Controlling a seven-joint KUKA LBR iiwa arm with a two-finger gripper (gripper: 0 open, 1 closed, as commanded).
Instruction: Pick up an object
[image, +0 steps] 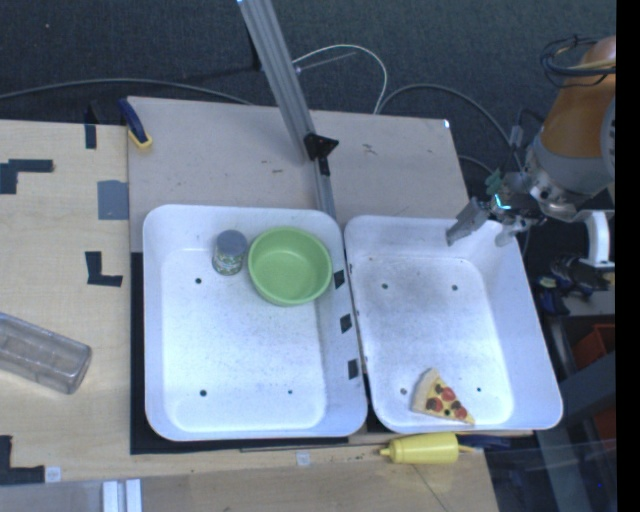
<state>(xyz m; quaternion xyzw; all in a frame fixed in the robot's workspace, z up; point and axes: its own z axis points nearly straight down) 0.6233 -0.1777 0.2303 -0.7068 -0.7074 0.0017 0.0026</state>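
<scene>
Yellow bottle (424, 449) lies on its side at the desk's (220, 160) near edge, just beside the right bin's (520, 300) front rim, long axis running left to right with its narrow end to the right.

Arm (578, 120): enters from the right, grey with an orange band, wrist angled down and to the left. Claw (468, 228) hovers over the far right corner of the right bin, near its rim. Its fingers look dark and close together, holding nothing; whether they are fully pressed together cannot be told.

Pizza slice (440, 396): lies flat in the near right part of the right bin, well apart from the claw. Its tip points to the far left, its crust toward the near right.

Left bin (180, 400): green bowl (290, 265) upright at the far side, with a small can (229, 252) just beside it on the left.

Clear plastic container (40, 352) lies on its side on the desk, left of the bins.
</scene>
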